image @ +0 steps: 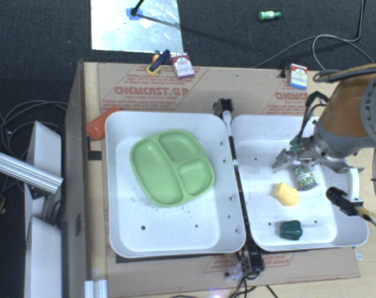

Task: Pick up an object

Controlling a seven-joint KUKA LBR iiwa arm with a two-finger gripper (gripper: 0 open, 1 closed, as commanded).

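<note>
- Partly, the arm [355, 113] is cut off at the right edge; its grey body and orange band cover the far right corner of the right bin [262, 135].
- The end effector [298, 159] hangs low in the right bin, metal fingers spread apart, gripping nothing.
- A small jar with a green lid [305, 178] sits just below the end effector, perhaps touching one finger; the label is too small to read.
- A yellow object [287, 194] lies near the jar, toward the front; its kind is hard to make out.
- A dark green object [291, 230] rests near the front wall of the same bin.
- The left bin [122, 166] holds a light green divided tray [171, 167].
- An orange object [96, 125] is partly hidden behind the left bin's far corner.
- Two small cartons [183, 66] [298, 76] stand on the table [250, 92] behind the bins.
</note>
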